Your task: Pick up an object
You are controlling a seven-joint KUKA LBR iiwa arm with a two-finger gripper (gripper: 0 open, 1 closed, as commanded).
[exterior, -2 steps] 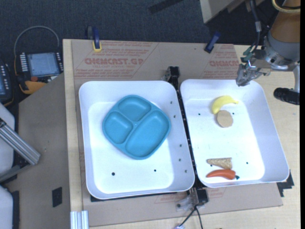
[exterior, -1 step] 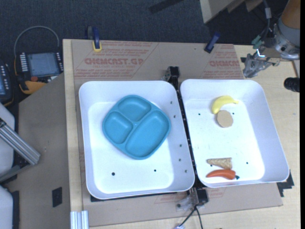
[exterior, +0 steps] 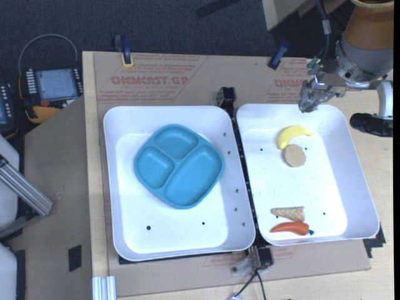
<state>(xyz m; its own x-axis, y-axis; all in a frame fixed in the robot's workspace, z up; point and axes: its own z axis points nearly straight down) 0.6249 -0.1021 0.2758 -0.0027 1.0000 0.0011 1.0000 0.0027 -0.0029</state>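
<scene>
1. Arm [exterior: 369,33]: grey with an orange band above the wrist, entering from the upper right of the camera view.
2. Gripper [exterior: 308,105]: poised over the far rim of the right bin; whether it is spread or pressed together cannot be told, and nothing shows in its grasp.
3. Right bin [exterior: 350,167]: shallow, white, holding four small objects.
4. Banana [exterior: 294,134]: yellow, curved, in the far half of the right bin, just below the gripper in the view and apart from it.
5. Tan round piece [exterior: 295,156]: touching or just beside the banana's near side.
6. Tan wedge [exterior: 289,212]: near the front of the right bin.
7. Orange-red carrot [exterior: 290,228]: lying just in front of the tan wedge, with a dark green tip at its right end.
8. Left bin [exterior: 119,186]: shallow, white, bearing a blue divided plate [exterior: 179,165] with three compartments.
9. Board [exterior: 162,77] beneath both bins: brown, printed in red with "CHEMCAST GP"; the same lettering is partly visible by the gripper.
10. Clamps: a yellow-and-blue clamp [exterior: 125,52] and a blue clamp [exterior: 277,55] sit on the board's far edge.
11. Small screen device [exterior: 55,83]: at far left, text unreadable.
</scene>
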